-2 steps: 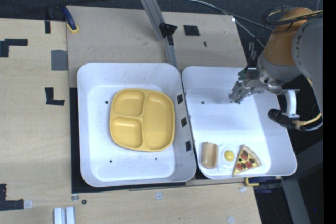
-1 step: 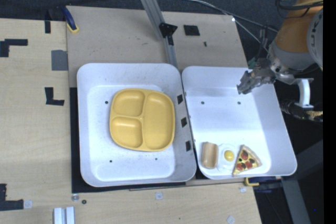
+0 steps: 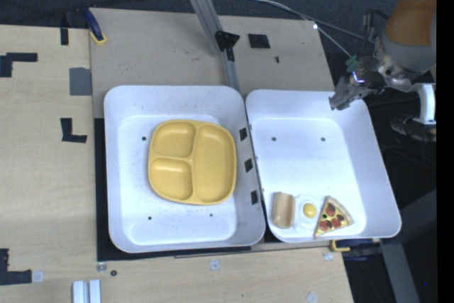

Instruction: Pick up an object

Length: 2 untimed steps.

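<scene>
A yellow divided plate [image 3: 192, 161] lies in the left bin [image 3: 120, 152]. Along the near edge of the right bin [image 3: 312, 131] rest three small toy foods: a tan hot-dog bun [image 3: 283, 210], a fried egg [image 3: 308, 211] and a pizza slice [image 3: 333, 215]. My gripper [image 3: 342, 98] hangs over the right bin's far right corner, well away from all of them. Nothing shows between its dark fingers.
A grey metal pole [image 3: 206, 10] slants down from the top to the gap between the bins. A blue-and-yellow clamp [image 3: 95, 28] sits at the bench's far left corner. Cables run across the dark floor behind.
</scene>
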Tool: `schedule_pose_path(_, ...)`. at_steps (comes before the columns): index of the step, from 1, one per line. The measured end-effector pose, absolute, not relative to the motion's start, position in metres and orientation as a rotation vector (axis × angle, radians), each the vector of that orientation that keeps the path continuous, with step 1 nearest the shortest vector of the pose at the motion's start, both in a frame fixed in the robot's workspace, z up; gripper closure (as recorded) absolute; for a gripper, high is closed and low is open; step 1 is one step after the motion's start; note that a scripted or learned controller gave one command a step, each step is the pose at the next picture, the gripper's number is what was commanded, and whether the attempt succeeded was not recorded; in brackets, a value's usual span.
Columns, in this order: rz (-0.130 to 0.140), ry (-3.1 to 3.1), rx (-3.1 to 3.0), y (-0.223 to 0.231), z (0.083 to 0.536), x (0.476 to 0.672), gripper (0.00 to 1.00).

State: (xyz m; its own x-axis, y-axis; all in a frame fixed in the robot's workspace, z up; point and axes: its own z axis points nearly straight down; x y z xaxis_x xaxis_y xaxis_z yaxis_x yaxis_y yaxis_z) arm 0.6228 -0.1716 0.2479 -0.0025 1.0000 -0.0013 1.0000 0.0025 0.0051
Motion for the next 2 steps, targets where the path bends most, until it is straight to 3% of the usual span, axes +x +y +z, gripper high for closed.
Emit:
schedule_pose_path(1,0.003,2.222,2.218,-0.171,0.283,0.624,1.0)
schedule_pose_path(2,-0.002,2.227,2.218,-0.129,0.27,0.62,1.0)
